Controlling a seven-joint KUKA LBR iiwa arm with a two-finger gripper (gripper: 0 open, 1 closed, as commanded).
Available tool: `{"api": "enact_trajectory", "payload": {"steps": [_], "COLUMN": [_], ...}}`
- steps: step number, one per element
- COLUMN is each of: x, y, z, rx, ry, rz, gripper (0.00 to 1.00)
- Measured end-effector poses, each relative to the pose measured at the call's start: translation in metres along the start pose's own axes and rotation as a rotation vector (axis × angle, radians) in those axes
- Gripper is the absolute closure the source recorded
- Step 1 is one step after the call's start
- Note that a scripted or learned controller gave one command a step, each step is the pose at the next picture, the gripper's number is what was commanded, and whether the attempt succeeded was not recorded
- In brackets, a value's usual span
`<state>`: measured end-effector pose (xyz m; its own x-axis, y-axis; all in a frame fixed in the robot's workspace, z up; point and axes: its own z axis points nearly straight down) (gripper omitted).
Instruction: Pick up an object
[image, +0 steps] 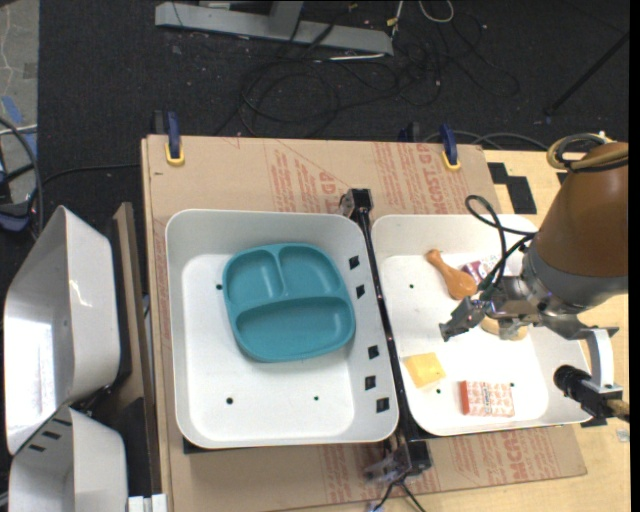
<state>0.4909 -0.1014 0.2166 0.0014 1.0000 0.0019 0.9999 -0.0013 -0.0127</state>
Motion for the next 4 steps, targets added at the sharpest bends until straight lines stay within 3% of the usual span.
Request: {"api": "enact_trajectory", "payload": {"steps": [1, 3, 4], "x": [0.000, -0.003, -0.004], "y": [0.003, 0.013, 0.016], "z": [-0.005, 0.112, 0.121], "rx": [-0.012, -0.010, -0.020], "ry": [-0.002, -0.001, -0.004], "rz": [-0.002, 0.001, 0.002], "gripper": [0.00, 0.00, 0.00]}}
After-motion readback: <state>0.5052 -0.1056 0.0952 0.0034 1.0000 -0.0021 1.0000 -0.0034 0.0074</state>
